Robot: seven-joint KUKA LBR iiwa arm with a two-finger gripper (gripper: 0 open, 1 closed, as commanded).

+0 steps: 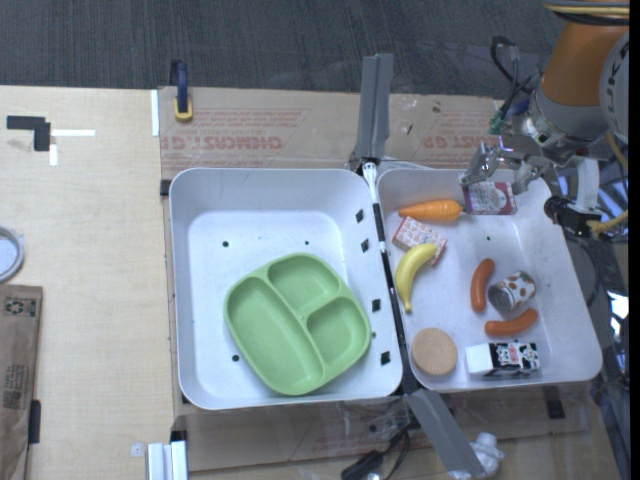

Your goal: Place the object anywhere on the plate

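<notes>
Covering the counter [80,228] is pale wood laminate plus brown cardboard, dark carpet behind. Left white bin [190,268] holds a glossy green three-compartment plate [297,323]. Right bin [570,298] holds a carrot [432,209], curved banana [413,270], two sausages, round cookie, small cartons. End effector [492,176] at the back rim pinches a pink-white packet [490,198] between its fingers, well apart from the plate.

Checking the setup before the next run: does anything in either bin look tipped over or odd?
The small can in the right bin lies tipped on its side. The green plate sits flat.
</notes>
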